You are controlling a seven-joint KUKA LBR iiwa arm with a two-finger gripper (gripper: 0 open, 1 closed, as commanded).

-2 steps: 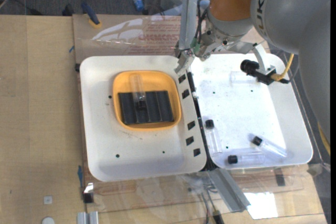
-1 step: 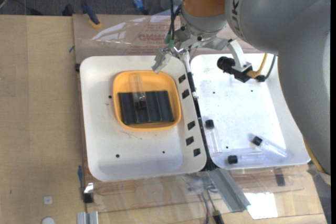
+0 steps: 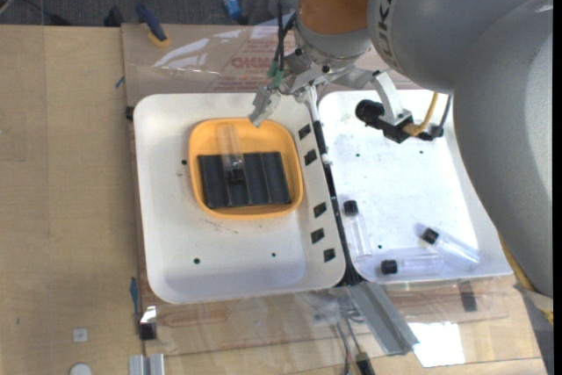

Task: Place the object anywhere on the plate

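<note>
Camera view, left bin [image 3: 167, 263]. In its middle an orange plate [image 3: 198, 145], with a black ridged slab [image 3: 263, 182] lying flat inside. On the plate a clear tube [image 3: 230, 143], taken to be the task's object. Lies lengthwise across the slab's far edge, one end toward the far rim. Looks free of any grip, though hard to swear to through the glare on the plastic.

Then the gripper [image 3: 262, 111]. Low over the plate's far right rim, just beside the tube's upper end, slanting in from the right. Cannot tell how far open from this angle. Nothing seen clamped in it.

Same view, right bin [image 3: 395, 162]. A long capped tube [image 3: 413, 263] along the near wall, a black-capped stub [image 3: 349, 208] by the divider, a second stub [image 3: 429, 235] nearer the front. All well apart from the gripper.

Judged close to finished, with the tube inside the rim. To end it well: make sure of a full release before lifting. Rise straight up, no sideways drag. Round plastic, apt to roll off the ridges toward the rim. Keep off the plate's edge to avoid tipping it.
</note>
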